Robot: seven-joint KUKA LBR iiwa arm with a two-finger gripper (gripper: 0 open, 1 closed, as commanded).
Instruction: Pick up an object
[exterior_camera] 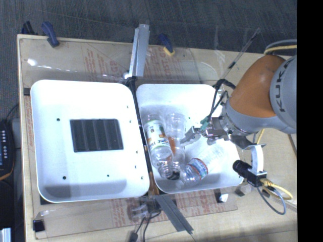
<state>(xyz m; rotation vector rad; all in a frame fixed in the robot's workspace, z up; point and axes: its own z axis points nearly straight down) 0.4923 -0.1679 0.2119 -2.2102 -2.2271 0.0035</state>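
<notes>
Reaching in from the right, the arm (262, 97) has its pincer (194, 134) low over the right bin (202, 92), tips close to a clear cup (175, 122). Whether the tips are spread or closed I cannot tell; nothing is visibly held between them.

Objects lie crowded along the bin's left side: a bottle with a pale label (155, 134), a clear bottle (165, 160) below it, and a crushed bottle with a red label (194, 169) near the front wall. The left bin (45, 100) carries a dark ribbed panel (96, 134).

Judgement: the cup looks the nearest target. Clear plastic is light and slippery, so a slow descent centred on the body, not the rim, seems best. Neighbouring bottles touch or nearly touch; a sideways nudge may scatter them.
</notes>
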